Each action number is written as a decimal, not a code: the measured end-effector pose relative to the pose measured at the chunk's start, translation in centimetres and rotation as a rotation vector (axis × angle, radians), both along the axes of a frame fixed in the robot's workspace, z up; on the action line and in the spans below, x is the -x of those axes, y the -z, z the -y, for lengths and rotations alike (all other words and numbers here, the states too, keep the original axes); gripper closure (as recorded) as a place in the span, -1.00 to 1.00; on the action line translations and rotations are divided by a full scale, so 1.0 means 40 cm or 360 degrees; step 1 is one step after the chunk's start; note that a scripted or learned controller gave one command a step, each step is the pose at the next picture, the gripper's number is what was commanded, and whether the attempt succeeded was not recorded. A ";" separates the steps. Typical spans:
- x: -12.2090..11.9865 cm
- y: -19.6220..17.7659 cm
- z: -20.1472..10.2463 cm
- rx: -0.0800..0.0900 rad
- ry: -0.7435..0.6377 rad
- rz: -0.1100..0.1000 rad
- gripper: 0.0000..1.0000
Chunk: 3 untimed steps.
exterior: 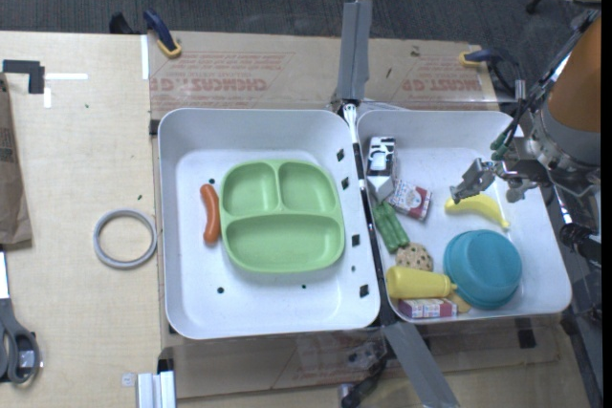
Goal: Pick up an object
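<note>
My gripper (494, 185) hangs over the right side of the right bin (535, 140), reaching in from the right. Its fingers (469, 180) stand open with nothing between them. Just below them a yellow banana (479, 209) lies on the bin floor. A blue bowl (484, 268) sits in front of the banana. Further left in the same bin are a red-and-white packet (410, 199), a green pea pod (389, 225), a cookie (414, 257), a yellow bottle (419, 283), a small red box (426, 308) and a black-and-white carton (381, 154).
The left bin (182, 167) holds a green divided plate (282, 215) and a hot dog (210, 212). On the bench to the left lie a tape ring (124, 237) and scissors (14, 351). A grey divider bar (354, 53) runs between the bins.
</note>
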<state>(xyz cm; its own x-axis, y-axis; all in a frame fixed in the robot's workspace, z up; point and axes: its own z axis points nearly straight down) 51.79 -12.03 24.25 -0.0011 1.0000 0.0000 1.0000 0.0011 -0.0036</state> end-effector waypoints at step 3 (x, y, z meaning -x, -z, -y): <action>0.057 0.361 0.034 0.0009 0.0016 0.0054 -1.00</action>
